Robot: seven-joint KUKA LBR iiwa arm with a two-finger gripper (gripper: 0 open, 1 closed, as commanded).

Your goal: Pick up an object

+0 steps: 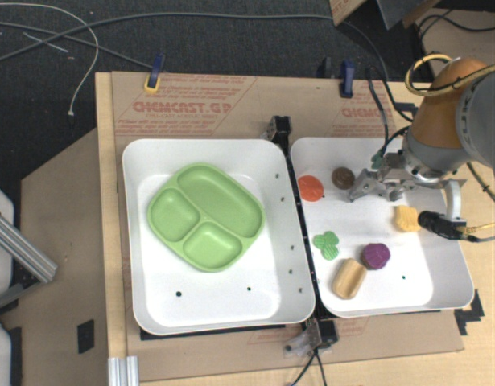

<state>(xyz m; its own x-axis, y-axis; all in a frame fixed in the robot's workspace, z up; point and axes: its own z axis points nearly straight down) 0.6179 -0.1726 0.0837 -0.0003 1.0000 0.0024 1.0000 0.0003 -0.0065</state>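
Brown ball (342, 177) beside orange disc (311, 187)

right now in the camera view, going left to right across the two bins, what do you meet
green divided plate → orange round piece → green clover piece → tan cylinder → purple piece → yellow block

The gripper (368, 185) hangs over the right bin (440, 296), just beside a brown ball (342, 178) and an orange piece (311, 187); a green tray (204, 216) lies in the left bin (150, 296).
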